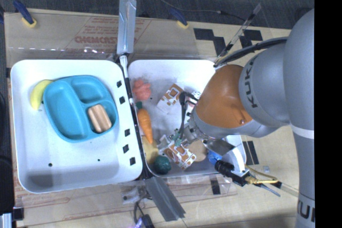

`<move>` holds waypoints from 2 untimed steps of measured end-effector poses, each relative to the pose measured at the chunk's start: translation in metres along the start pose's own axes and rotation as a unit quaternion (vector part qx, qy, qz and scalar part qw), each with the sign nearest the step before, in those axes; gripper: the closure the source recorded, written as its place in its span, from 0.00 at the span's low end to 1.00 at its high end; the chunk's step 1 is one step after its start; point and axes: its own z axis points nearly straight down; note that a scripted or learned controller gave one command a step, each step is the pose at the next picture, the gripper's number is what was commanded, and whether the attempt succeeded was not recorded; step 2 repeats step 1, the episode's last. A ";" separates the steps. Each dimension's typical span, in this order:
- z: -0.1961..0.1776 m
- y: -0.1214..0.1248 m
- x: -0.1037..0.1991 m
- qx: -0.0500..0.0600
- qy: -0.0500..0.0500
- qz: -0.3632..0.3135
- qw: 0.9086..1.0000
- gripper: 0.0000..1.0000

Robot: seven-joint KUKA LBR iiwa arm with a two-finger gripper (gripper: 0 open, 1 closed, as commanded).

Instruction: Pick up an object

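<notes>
From my remote seat I start at the far left of the frame, where the left bin (21,131) sits with a banana (37,93) tucked against its left wall, just beside and partly under the edge of a blue divided plate (69,101). In the plate's lower right compartment I see a tan bread-like roll (99,118) lying on its side. A metal divider post (126,24) rises at the top between the bins, and the black-notched seam runs down from it. Moving into the right bin (160,69), I find a pinkish lump (141,89) near the upper left, an orange carrot (145,124) below it along the left wall, and a dark green round thing (162,165) in the lower left corner. Near the bin's middle lies a small brown-and-white patterned box (172,95), and lower down a second patterned box (181,155) rests by the bottom wall. The gripper (179,139) hangs over that lower box, close above or touching it; I cannot tell which, nor whether the claw is released or clenched, since the arm's orange band (224,99) and wrist cover much of it. To the right, the grey arm (299,83) fills the edge of the frame.
</notes>
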 end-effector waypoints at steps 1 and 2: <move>-0.091 0.076 0.072 0.000 0.001 0.081 0.997 1.00; -0.091 0.076 0.072 0.000 0.001 0.081 0.997 1.00</move>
